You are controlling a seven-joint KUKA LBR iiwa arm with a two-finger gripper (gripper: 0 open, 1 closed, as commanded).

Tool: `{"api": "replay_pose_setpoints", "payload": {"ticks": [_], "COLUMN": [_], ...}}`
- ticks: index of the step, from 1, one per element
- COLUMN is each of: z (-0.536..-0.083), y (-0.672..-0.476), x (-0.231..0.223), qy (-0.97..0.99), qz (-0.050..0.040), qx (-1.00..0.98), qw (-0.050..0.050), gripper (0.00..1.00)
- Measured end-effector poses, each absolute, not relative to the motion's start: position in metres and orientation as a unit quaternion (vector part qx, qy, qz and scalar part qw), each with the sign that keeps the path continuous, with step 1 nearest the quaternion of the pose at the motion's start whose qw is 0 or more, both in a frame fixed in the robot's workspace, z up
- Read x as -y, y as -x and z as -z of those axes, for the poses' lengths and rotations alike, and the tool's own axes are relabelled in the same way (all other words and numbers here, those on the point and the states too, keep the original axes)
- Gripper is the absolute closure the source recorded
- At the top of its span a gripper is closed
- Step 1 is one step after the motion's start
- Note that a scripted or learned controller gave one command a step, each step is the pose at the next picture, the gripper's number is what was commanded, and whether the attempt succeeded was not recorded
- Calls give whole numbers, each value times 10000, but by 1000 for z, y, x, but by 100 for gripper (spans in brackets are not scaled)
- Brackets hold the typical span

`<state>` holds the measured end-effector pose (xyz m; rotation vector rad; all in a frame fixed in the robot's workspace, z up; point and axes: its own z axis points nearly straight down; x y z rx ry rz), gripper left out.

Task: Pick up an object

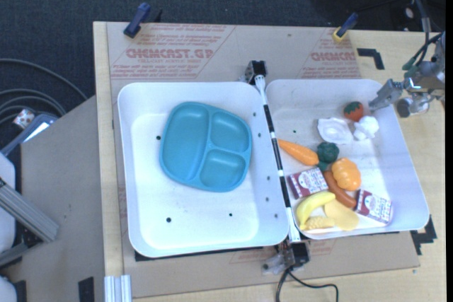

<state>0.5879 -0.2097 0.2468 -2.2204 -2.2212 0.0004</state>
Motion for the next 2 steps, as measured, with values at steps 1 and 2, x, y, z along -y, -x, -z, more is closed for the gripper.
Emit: {"api": "replay_pose_setpoints", "payload": {"ticks": [1, 2], "z": [-136, -84], "y": [-625, -666], "x": [202, 177], "qy": [7066, 7065], "qz": [-4, 0], "qx": [7076, 7077], "qw": [11, -2], "gripper": [0, 0]}}
